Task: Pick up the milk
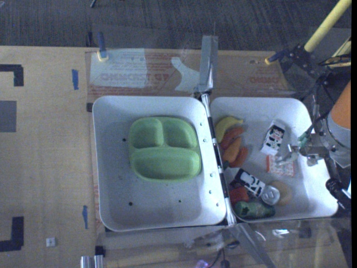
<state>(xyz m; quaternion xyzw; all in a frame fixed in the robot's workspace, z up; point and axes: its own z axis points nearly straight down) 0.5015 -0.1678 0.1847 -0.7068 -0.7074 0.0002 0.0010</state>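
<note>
The milk carton (274,138) lies in the right bin (312,197), just left of the gripper (297,151). Whether the fingers are apart or together, I cannot tell. A green divided plate (164,148) sits in the left bin (111,194)

Milk (274,138): a small white carton with black patches, cow-patterned by the look of it.
Pose: lying flat on its side, long axis tilted slightly from upright in my view.
Place: right bin (254,106), upper middle part, on the bare white floor.
Contact: lying free, apart from my tool (294,151), which sits just beside its lower right.
</note>
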